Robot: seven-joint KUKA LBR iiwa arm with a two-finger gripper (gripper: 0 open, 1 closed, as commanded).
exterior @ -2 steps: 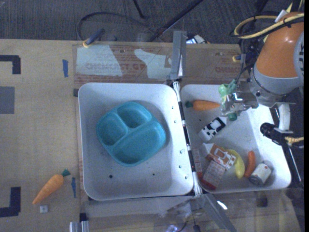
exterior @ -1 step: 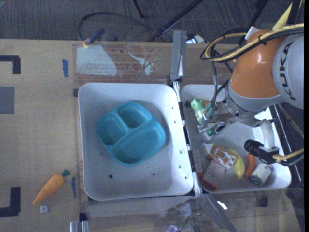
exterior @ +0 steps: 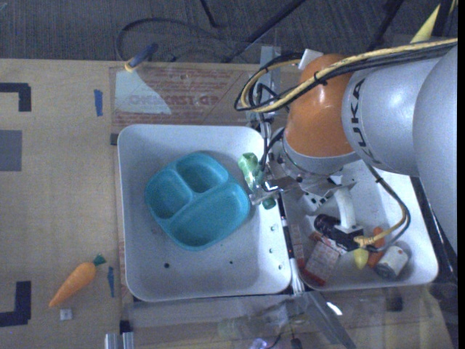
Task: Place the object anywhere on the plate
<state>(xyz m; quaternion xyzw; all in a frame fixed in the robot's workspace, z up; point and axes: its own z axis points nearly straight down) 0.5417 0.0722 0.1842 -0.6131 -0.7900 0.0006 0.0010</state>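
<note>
We judge the small green object [exterior: 251, 167] at the tool [exterior: 260, 187], just beside the blue plate [exterior: 197, 200], light, stiff and best pinched across its middle, though we cannot tell whether the tool grips it

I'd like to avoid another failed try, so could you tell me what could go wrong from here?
1. The small translucent green object sits at the claw beside the rim of the blue three-compartment plastic plate; released here, it may miss.
2. The plate lies loose in the left white bin; a nudge could shift it.
</note>
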